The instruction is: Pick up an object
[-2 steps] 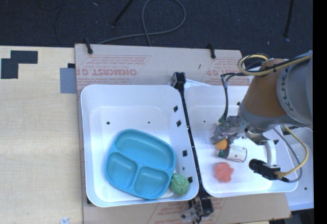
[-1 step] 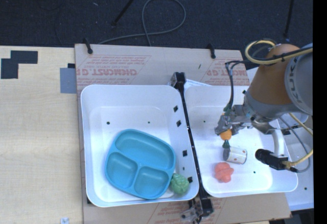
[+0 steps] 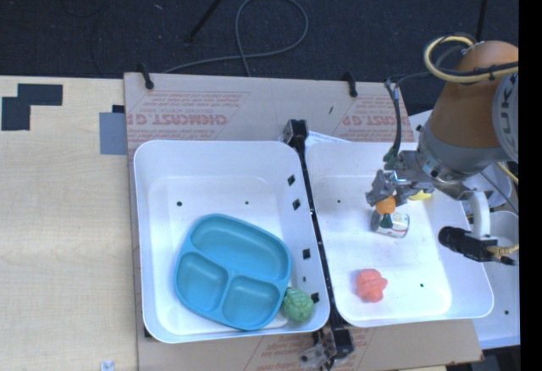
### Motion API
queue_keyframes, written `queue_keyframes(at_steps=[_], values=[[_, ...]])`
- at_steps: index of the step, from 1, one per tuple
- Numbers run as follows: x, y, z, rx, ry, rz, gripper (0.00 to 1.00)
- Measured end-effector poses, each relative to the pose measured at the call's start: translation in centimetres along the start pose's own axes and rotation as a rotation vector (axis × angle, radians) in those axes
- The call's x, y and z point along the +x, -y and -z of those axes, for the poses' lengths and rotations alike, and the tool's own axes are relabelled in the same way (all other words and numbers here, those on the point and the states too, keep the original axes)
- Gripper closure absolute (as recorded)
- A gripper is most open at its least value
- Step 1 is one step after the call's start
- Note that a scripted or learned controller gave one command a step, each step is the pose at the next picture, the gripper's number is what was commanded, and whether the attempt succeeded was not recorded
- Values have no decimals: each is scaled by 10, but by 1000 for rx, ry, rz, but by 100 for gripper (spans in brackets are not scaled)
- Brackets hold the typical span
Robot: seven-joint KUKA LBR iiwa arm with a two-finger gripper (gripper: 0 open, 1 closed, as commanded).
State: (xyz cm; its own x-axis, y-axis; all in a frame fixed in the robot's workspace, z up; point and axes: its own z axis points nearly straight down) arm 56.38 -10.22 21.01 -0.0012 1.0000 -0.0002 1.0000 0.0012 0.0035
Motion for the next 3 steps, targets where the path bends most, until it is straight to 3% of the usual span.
queue_keyframes(at_steps=[1, 3], values=[[0, 0, -3, 6, -1, -1, 100], [91, -1, -8, 8, -3, 2, 100]])
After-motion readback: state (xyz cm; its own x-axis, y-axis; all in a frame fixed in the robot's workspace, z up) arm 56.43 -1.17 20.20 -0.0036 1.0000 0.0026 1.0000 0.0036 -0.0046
